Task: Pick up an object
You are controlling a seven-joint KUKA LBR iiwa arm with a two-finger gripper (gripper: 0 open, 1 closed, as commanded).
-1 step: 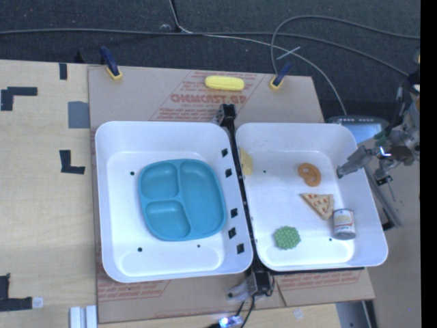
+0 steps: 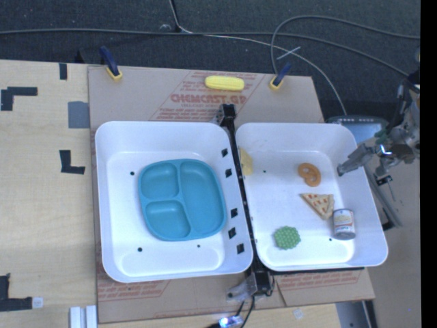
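- Two shallow white plastic bins sit side by side on the bench: the left bin (image 2: 109, 183) holds a blue compartmented plastic tray (image 2: 181, 199); the right bin (image 2: 273, 139) holds the small objects.
- Red printed lettering on the brown cardboard sheet (image 2: 171, 98) under the bins is visible, but too blurred to read with certainty.
- A small grey cylindrical can (image 2: 343, 224) near the right bin's right wall carries a label; its text is too small to make out.
- Other contents of the right bin: orange pretzel-shaped toy (image 2: 309, 174), tan triangular wedge (image 2: 319, 203) just beside the can, green bumpy ball (image 2: 287, 237), pale yellow piece (image 2: 245, 162) against the left wall.
- A yellow oblong object (image 2: 224, 83) lies on the cardboard behind the bins.
- The pincer (image 2: 348, 164) is at the right bin's right rim, partly cut off; whether it is wide or narrow cannot be determined.
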